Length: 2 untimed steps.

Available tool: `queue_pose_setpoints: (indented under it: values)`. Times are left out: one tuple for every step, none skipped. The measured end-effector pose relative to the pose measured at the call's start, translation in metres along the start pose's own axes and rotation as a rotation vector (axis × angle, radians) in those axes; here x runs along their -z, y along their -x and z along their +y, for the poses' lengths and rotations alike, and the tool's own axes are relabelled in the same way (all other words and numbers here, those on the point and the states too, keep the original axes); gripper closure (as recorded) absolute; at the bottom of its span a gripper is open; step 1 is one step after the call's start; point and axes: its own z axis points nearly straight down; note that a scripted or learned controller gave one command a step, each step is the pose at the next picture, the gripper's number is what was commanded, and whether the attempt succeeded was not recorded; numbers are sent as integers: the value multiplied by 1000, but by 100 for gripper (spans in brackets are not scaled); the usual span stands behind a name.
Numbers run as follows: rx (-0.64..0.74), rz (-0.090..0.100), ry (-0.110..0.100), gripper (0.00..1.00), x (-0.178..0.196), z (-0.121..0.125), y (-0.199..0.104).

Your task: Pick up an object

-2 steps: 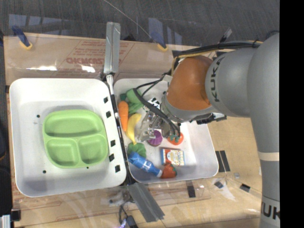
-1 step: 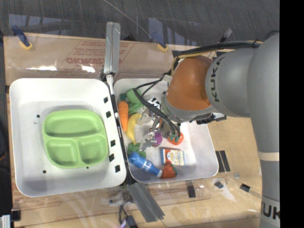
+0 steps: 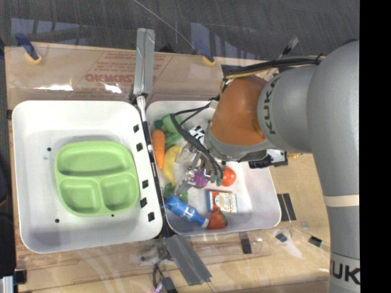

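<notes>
Gripper (image 3: 197, 168) hangs low in the right bin (image 3: 266, 206) amid toys, just beside a purple piece (image 3: 200, 179); finger spread cannot be told; carrot (image 3: 158, 146) and blue bottle (image 3: 183, 210) lie nearby.

Green tray (image 3: 95, 177); orange carrot (image 3: 159, 146); blue bottle (image 3: 183, 210); white bins (image 3: 30, 139)

Even overhead light, slightly soft focus.
</notes>
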Motion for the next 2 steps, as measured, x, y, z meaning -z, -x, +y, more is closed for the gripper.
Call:
queue_pose_setpoints:
  values:
    - [45,-4,-1,0,1,-57,-13]
    - [54,-9,0,100,13,-54,-11]
